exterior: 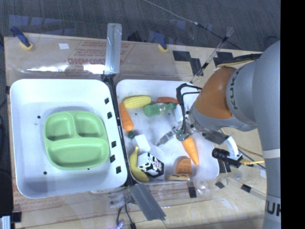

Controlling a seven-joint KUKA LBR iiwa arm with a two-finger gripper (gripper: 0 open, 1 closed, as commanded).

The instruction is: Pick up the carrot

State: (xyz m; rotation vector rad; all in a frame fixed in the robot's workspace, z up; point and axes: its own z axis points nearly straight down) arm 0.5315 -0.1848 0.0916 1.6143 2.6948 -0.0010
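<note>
Within the right bin (209, 173), toward its 4 o'clock corner, the carrot (191, 150) is found: rigid, light, smooth and tapered, so it is probably best gripped across the thick upper end. That end is located just at 5 o'clock of the gripper (180, 134), whose state cannot be determined.

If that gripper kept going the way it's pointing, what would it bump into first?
Probably the small white block lying down-left of the gripper, then the banana. Depth is unclear from above; it might reach the white bin's floor first.
</note>
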